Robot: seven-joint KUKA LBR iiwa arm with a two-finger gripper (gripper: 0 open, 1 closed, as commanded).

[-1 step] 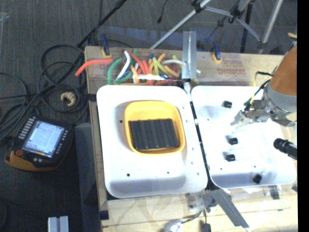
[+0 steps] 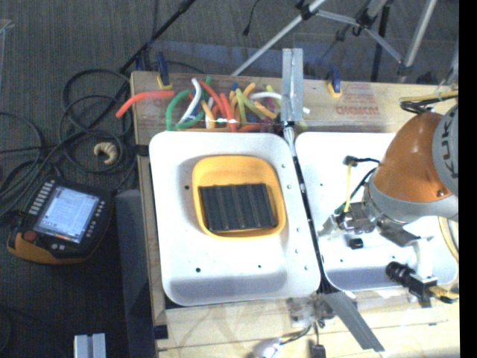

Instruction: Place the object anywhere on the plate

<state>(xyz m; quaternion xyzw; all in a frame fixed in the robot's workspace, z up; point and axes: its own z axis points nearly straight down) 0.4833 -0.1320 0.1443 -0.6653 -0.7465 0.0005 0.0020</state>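
Note:
A yellow plate (image 2: 200,177) with rounded corners sits in the left bin (image 2: 223,274). On it lies a black ridged rectangular object (image 2: 237,207), covering most of the plate's middle. My gripper (image 2: 344,226) hangs low over the right bin (image 2: 328,170), near that bin's left-centre, well apart from the plate and the black object. The grey and orange wrist (image 2: 410,170) covers much of the right bin behind it.
A bundle of coloured tubes (image 2: 216,107) lies along the bench's back edge. A metal post (image 2: 292,88) stands between the bins at the back. A teach pendant (image 2: 59,216) rests on the floor at the left, with cables around it.

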